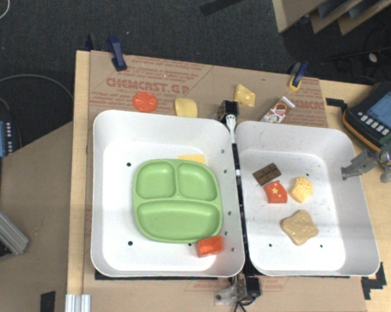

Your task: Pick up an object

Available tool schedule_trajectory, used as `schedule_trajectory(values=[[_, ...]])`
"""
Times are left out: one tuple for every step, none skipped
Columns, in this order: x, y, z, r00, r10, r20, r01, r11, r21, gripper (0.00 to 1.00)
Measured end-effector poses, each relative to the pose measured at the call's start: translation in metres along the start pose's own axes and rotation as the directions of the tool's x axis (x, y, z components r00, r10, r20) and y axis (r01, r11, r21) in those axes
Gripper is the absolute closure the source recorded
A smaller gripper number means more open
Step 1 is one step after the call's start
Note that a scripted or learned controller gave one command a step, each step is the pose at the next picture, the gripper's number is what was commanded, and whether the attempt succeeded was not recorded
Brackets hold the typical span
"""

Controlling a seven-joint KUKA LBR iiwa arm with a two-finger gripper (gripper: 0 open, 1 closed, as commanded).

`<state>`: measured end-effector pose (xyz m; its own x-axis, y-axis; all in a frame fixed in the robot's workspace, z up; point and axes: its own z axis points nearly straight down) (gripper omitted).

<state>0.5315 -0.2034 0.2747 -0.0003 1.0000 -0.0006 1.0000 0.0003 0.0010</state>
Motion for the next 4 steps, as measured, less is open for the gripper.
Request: schedule_trajectory(values=[[0.046, -0.049, 0.097, 1.000, 0.000, -0.007, 0.000, 1.000, 0.015, 0.00], [0.088, -0.045, 0.192, 1.000, -0.002, 0.003, 0.002, 1.000, -0.003, 0.00], [0.085, -0.043, 0.176, 1.000, 0.003, 0.005, -0.003, 1.000, -0.012, 1.00], [-0.012, -0.015, 0.070, 1.000, 0.006, 0.010, -0.006, 1.000, -0.013, 1.00]])
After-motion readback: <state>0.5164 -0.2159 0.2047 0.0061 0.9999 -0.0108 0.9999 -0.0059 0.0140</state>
